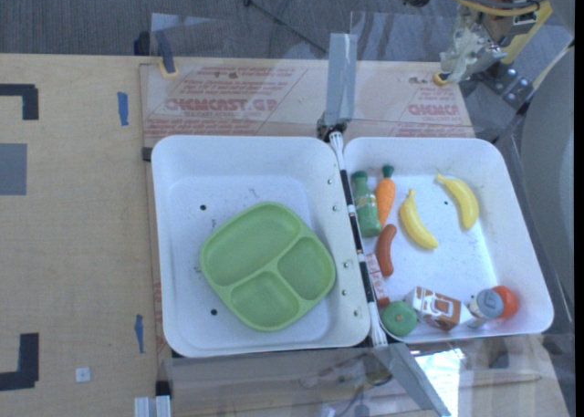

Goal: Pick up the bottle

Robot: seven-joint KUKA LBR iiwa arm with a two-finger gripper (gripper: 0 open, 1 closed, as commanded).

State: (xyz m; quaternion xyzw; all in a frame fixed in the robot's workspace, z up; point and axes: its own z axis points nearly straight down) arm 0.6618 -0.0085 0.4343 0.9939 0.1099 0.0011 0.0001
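A green bottle (367, 205) with an orange cap lies along the left wall of the right bin (511, 224), pointing away from the camera. A second small bottle (494, 304), clear with an orange-red cap, lies in that bin's near right corner. My gripper (454, 57) hangs at the upper right, beyond the far edge of the right bin, over the cardboard sheet. It is well away from both bottles and nothing shows in it.
In the right bin lie a carrot (386, 193) touching the green bottle, two bananas (418, 221) (461, 199), a sausage (385, 251), a green round fruit (399, 317) and a small carton (437, 308). The left bin (182, 178) holds a green divided plate (266, 265).
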